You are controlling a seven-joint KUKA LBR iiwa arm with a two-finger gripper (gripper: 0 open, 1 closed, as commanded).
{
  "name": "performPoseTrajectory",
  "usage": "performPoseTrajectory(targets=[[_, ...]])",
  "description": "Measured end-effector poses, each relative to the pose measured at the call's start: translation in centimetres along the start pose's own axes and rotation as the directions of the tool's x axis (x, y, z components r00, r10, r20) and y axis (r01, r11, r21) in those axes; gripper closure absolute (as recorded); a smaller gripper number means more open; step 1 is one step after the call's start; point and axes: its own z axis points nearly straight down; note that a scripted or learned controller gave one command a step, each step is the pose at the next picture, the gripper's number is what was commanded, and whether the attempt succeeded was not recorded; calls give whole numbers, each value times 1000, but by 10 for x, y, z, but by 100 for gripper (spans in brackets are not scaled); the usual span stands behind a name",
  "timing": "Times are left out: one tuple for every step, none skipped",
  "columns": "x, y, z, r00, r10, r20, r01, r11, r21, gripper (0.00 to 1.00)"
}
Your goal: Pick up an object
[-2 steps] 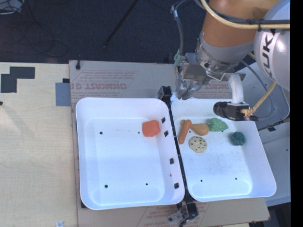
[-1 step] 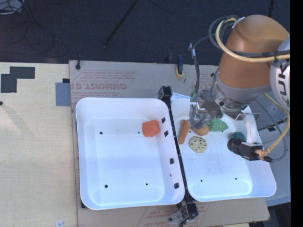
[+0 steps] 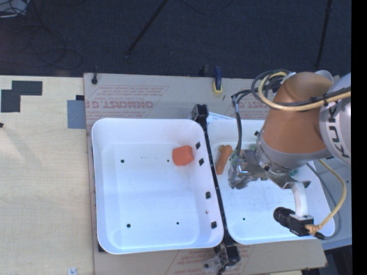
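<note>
While the arm was reaching in over the right bin, the hand was seen low above that bin's floor, close to its left wall. Whether the hand was open or closed could not be told, since it was largely covered by the wrist and cables, and nothing could be seen gripped in it.

Nearest the camera, the bare front part of the left bin was seen, and a black cylindrical fitting with a yellow cable was seen hanging at the front of the right bin. Further back, an orange carrot-shaped piece was found lying in the right bin, just beside the divider between the bins and just beside the hand; contact between them could not be confirmed. Across the divider, an orange-red block was seen resting toward the back right of the left bin, well apart from the hand. Beyond both bins, a blue clamp was seen at the far edge of the bench.

The carrot was judged light, probably a smooth toy that could roll or slip; a grip across its narrow width at mid-length was judged best. Its nearness to the wall was judged a hindrance to one finger.
</note>
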Motion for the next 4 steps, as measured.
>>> performPoseTrajectory(targets=[[-102, -16, 5, 1000, 7, 3, -7, 1000, -11, 100], [-175, -15, -5, 1000, 3, 3, -3, 1000, -15, 100], [-113, -15, -89, 1000, -9, 0, 9, 1000, -22, 100], [-44, -16, -61, 1000, -10, -3, 10, 1000, -10, 100]])
